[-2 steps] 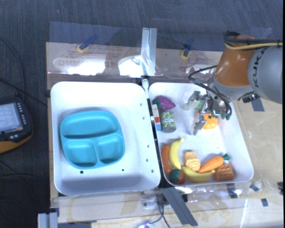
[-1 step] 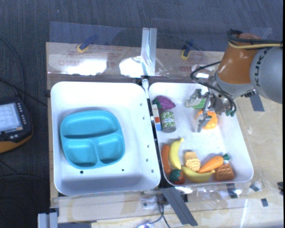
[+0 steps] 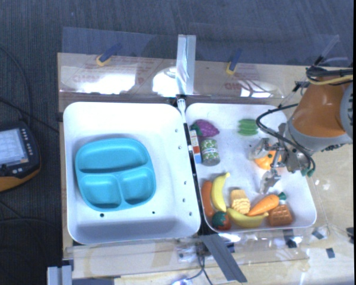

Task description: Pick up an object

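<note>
The arm comes in at the right edge, its gripper [image 3: 272,166] down inside the right bin [image 3: 305,218], right of centre. Whether it grips anything I cannot tell. A small orange piece [image 3: 262,161] sits against it. Toy food crowds the lower part: banana [image 3: 219,190], carrot [image 3: 263,205], corn [image 3: 241,204]. The left bin [image 3: 77,116] holds a blue tray [image 3: 114,172].

Glossy plastic bins [image 3: 130,114] — (blue tray [image 3: 114,172] too)
</note>
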Robot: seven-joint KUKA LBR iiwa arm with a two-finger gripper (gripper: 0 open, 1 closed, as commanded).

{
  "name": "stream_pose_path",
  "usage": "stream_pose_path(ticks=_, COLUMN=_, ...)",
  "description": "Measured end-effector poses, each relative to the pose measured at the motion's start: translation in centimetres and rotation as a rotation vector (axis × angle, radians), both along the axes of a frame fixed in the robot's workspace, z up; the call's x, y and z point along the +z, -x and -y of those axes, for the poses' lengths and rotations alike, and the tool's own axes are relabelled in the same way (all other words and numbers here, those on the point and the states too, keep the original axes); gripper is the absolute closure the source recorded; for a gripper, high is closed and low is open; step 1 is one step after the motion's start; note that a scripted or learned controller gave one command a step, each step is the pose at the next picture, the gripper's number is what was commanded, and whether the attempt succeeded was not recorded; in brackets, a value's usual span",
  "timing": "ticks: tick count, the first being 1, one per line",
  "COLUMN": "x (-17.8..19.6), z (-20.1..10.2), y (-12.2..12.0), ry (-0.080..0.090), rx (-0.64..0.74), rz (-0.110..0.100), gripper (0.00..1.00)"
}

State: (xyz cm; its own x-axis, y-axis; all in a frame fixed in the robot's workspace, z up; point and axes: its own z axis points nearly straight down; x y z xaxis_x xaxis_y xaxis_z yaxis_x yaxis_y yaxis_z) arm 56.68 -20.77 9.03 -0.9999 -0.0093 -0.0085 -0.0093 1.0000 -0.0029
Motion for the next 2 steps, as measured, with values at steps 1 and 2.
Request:
stream_pose_path(ticks=1, x=0.0, z=-2.2, y=-1.4, ry=0.002, rx=-0.009, rz=0.006, gripper=0.0)
stream_pose_path(ticks=2, x=0.0, z=-4.7, y=-3.3, ry=0.001, rx=-0.046, rz=0.006, gripper=0.0)
